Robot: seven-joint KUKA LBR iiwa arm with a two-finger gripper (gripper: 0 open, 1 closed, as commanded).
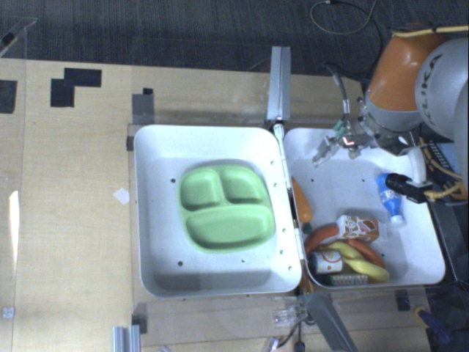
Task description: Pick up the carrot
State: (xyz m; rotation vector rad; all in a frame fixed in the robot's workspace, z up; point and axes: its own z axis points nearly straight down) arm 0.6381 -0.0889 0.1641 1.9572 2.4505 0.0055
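While wedged against the right bin's point(432, 270) left wall, carrot point(300, 204) orange, tapered, gripper point(338, 144) spread apart, grasping nothing.

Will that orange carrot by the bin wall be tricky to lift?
Probably stiff, since the carrot looks like a smooth moulded toy. Its tapered round shape may roll or slip. It lies tight against the right bin's left wall, leaving little room beside it.

Carrot point(300, 205) half hidden behind bin divider; arm point(432, 72) cropped right.
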